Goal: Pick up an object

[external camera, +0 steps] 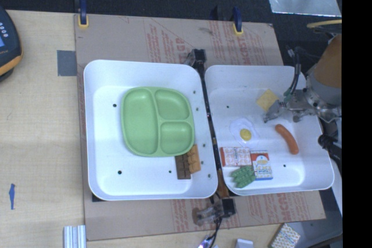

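Sausage (286,139), reddish-orange and tapered, lies in right bin (302,177) below hand (283,112)

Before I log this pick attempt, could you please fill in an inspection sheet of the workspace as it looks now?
Surface: cardboard sheet on a wooden bench, bearing left bin and right bin.
Job's things: right bin holds sausage, cheese slice, fried egg, small cartons, green leafy piece.
Clutter: left bin holds green divided plate and brown block.
Grippers: gripper low over the right bin, beside the cheese slice.
Cables: one by the arm.
Surroundings: blue clamps, dark floor.
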`<state>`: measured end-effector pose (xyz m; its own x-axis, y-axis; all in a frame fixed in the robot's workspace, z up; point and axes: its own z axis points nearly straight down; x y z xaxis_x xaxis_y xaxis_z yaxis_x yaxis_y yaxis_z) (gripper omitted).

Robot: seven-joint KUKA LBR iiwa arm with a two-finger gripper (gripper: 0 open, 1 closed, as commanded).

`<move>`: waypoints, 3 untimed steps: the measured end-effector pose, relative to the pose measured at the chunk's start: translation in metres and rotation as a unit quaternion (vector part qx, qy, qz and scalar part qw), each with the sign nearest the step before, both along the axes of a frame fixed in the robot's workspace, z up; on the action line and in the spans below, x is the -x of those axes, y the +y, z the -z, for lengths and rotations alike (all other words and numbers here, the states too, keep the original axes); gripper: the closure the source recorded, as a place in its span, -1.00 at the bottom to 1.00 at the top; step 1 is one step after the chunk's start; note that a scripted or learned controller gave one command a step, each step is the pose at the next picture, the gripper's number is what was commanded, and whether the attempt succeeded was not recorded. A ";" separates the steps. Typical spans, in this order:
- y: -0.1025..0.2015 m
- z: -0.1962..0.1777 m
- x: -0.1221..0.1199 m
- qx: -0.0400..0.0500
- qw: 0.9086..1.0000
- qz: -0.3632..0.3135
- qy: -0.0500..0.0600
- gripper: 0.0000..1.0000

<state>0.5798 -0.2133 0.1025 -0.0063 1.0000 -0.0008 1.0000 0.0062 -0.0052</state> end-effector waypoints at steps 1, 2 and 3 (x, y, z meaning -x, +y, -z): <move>0.013 0.010 -0.080 0.000 1.000 -0.001 -0.005 -1.00; 0.079 0.011 -0.026 -0.002 1.000 -0.002 0.001 -1.00; 0.005 -0.078 -0.046 0.003 1.000 0.003 -0.007 -1.00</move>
